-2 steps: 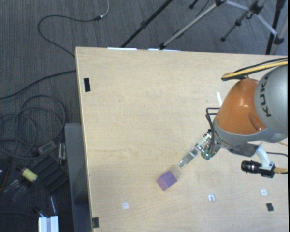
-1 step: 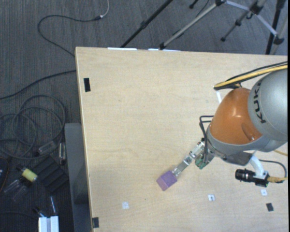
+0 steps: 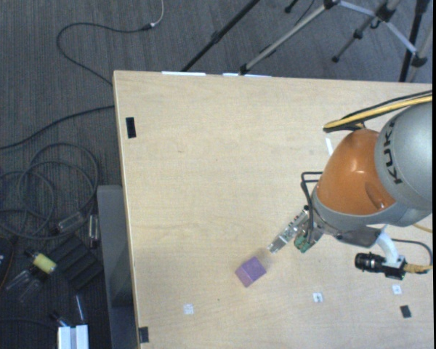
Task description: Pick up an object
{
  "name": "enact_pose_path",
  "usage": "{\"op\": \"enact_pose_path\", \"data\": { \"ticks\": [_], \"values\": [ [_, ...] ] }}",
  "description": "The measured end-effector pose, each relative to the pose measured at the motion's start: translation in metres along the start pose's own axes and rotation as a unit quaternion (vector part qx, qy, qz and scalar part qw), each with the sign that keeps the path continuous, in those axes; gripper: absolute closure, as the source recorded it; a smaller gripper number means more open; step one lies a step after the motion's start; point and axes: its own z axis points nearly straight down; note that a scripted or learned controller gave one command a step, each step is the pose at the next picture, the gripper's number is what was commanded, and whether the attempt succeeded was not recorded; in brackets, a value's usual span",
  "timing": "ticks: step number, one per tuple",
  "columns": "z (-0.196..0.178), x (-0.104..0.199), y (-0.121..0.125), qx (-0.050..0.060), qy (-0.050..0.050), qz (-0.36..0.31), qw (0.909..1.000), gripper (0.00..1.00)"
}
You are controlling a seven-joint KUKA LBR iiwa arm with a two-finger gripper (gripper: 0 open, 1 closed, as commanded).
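I am bringing the arm (image 3: 381,173) in over the pale wooden counter (image 3: 203,166), and the fingers (image 3: 285,237) are hanging low over the surface, pointing down and toward the near-left. From this slanted overhead view I cannot tell how far apart they are standing; the tips are reading as a small grey-and-green cluster, and nothing is showing between them.

The only candidate I am seeing for the pick is a small purple block (image 3: 251,270). It is lying flat on the counter just beyond the fingertips, below and to their left, close but apart from them. It is sitting skewed, its edges running at an angle to the counter's edges.

My judgement: the approach is under way and the grasp is not yet made. To do it well, I am advising that the tips be centred directly above the block before any descent, since they are presently offset from it. The wrist should be turned so the closing line crosses two parallel faces, not the corners. The block is looking low and light, so a descent that lands on its edge is likely to push it aside.

A few small markers (image 3: 317,297) are dotting the counter near the block and are posing no obstruction.
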Motion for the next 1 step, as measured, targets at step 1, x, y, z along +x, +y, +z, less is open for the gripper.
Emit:
{"op": "enact_pose_path", "data": {
  "ticks": [1],
  "values": [
    [0.0,0.0,-0.0001,0.0,0.0,0.0,1.0,0.0]
  ]
}}
